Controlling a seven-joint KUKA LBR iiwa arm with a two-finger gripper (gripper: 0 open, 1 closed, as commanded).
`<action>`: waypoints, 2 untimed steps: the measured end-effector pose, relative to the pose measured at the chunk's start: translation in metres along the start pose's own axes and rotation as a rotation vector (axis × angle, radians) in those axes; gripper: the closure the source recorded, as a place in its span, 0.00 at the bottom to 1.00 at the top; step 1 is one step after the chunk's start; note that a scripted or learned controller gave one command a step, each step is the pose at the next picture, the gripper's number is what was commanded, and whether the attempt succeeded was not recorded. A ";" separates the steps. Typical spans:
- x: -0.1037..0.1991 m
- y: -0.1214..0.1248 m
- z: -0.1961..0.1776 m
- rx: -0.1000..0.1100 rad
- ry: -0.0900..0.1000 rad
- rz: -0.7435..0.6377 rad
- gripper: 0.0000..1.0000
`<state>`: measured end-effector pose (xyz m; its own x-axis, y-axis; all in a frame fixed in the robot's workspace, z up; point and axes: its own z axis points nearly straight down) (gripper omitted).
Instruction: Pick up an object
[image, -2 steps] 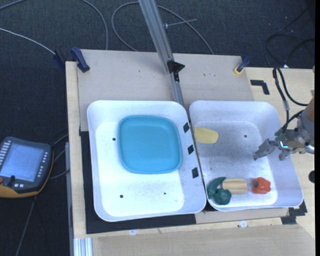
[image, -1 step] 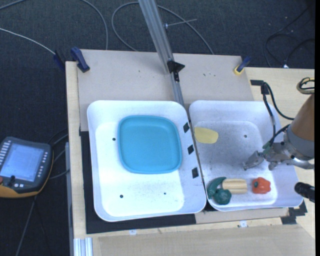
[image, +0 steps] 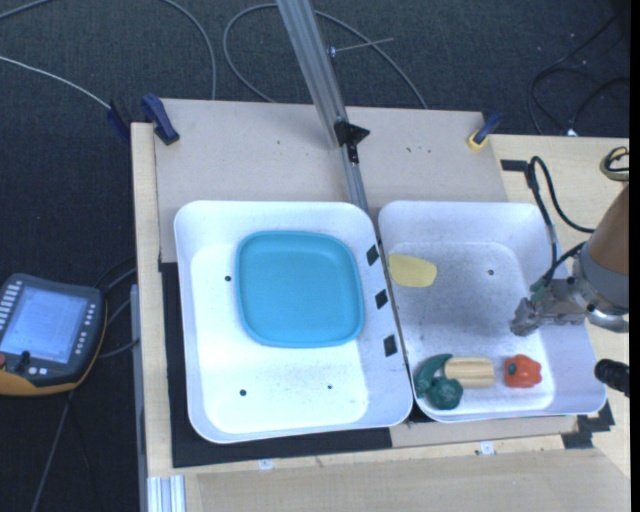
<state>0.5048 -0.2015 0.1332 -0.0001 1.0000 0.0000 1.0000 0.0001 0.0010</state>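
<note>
While the arm is reaching in from the right, these are the things sitting on the bench:

Red object: a small red piece with a green top, pepper-like (image: 521, 371), is lying in the near right part of the right bin, well inside the near rim.

Tan block: a short wooden-looking cylinder (image: 470, 372) is lying on its side just left of the red piece, close beside it but apart.

Green object: a dark green lump (image: 438, 382) is sitting at the tan block's left end, touching it or nearly so, in the near left corner of the same bin.

Yellow object: a flat pale yellow piece (image: 412, 270) is lying at the far left of the right bin, well apart from the other three.

Gripper: the gripper (image: 528, 318) is hanging over the right side of the right bin, just beyond the red piece on its far side, with nothing between its tips; whether the claw is spread or pressed together, I cannot tell from here.

Arm: the grey arm (image: 608, 275) is coming in at the right edge, with a black cable (image: 543, 200) looping above it.

Right bin: the white bin (image: 445, 215) is showing grey scuffing across its floor.

Left bin: the second white bin (image: 200, 330) is lying just beside it on the left, holding a blue square plate (image: 300, 288) in its far half.

Pendant: a handheld control screen (image: 45, 330) is resting on the dark floor to the far left of the bench.

Clamps: a blue clamp (image: 158, 118) is gripping the far left corner of the bench.
</note>
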 end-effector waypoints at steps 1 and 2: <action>-0.009 0.005 -0.048 -0.003 -0.002 0.000 1.00; -0.009 0.006 -0.100 -0.003 -0.001 0.000 1.00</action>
<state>0.5106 -0.2103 0.2335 -0.0006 1.0000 -0.0013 1.0000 0.0006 0.0041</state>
